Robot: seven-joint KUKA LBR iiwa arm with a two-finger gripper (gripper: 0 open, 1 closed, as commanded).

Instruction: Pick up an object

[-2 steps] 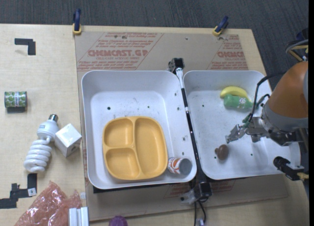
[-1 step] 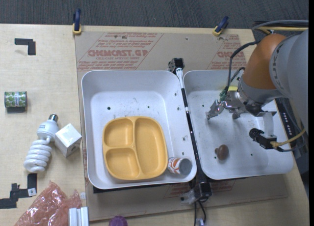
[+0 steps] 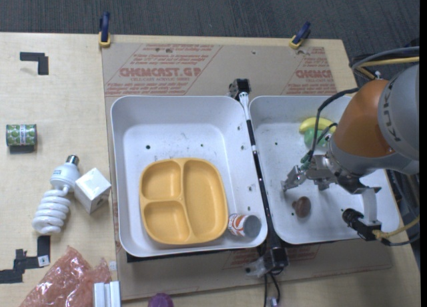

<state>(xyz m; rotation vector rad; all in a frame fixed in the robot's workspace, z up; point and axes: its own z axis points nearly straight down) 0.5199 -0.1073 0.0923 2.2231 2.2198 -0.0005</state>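
My gripper point(image 3: 294, 179) hangs low in the right bin point(image 3: 280, 132), near its middle, at the end of the grey arm with the orange band. A small brown rounded object point(image 3: 302, 206) lies on the bin floor just below and to the right of the gripper, apart from it. A yellow and green object point(image 3: 315, 127) sits at the back of the same bin, partly hidden behind the arm. Nothing shows held in the gripper.
The left bin point(image 3: 133, 132) holds a yellow divided plate point(image 3: 183, 200) and a small cup point(image 3: 244, 225) on its side in the front right corner. On the bench to the left lie a spiral light bulb point(image 3: 55, 200), a white cube point(image 3: 93, 189), a green can point(image 3: 21, 136) and a red mesh bag point(image 3: 63, 280).
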